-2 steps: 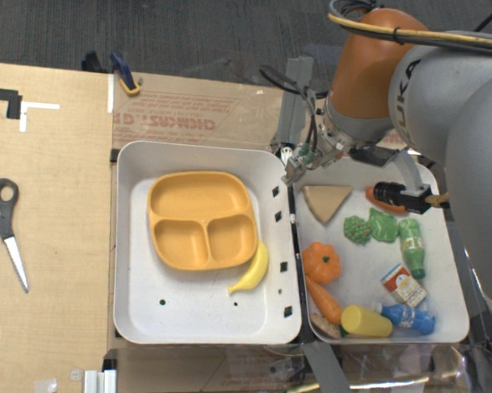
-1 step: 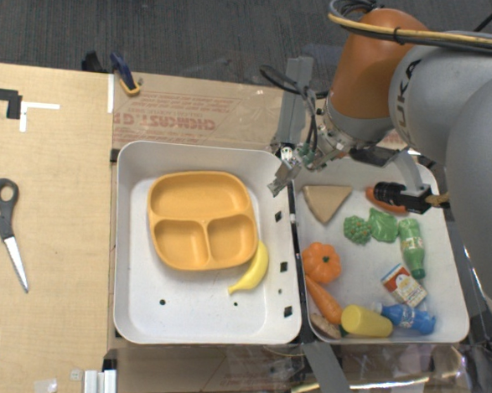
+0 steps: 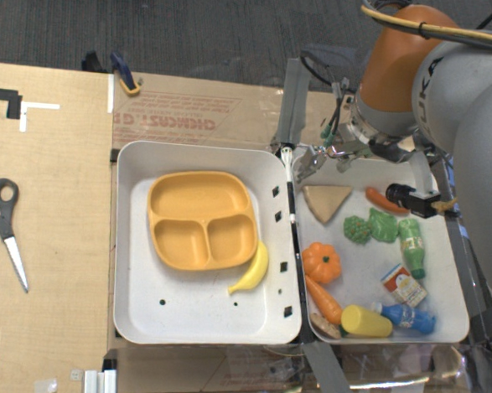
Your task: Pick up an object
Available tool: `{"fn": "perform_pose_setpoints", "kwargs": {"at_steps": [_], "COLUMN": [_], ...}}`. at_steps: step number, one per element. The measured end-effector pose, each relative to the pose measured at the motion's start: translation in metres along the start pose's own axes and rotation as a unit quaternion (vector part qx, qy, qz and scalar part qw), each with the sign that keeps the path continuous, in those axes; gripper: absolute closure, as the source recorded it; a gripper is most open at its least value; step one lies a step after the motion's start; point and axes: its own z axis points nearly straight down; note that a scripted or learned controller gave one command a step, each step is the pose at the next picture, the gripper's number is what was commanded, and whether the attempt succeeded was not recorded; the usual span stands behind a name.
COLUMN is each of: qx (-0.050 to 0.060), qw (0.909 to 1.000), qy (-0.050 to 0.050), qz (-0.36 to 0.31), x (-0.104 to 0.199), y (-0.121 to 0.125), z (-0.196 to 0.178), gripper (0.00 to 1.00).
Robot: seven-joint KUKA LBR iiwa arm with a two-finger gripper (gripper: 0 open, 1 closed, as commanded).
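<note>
Cardboard benchtop [image 3: 38, 286], scissors [image 3: 4, 225], two white bins [image 3: 195, 326], dark floor [image 3: 199, 20].

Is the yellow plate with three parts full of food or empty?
Empty. All three hollows of the yellow divided plastic plate show bare yellow. The yellow toy banana lies beside its rim, on the left white bin floor.

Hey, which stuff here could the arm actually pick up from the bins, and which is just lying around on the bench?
Pickable, in the bins:
banana
yellow divided plate
small pumpkin
carrot
sandwich wedge
green bottle
yellow cylinder

Just lying about:
scissors
blue-handled tool
cardboard sheet
</note>
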Motion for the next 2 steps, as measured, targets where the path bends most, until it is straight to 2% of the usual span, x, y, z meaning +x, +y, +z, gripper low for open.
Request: {"fn": "perform_pose_setpoints", "kwargs": {"at_steps": [1,2], "qx": [0.0,0.001], "qw": [0.9999,0.999], "qy": [0.0,0.001], "qz": [0.014,0.045], "x": [-0.046,-0.089], "y": [-0.015,-0.057], "z": [0.0,0.057], "gripper": [0.0,0.0]}}
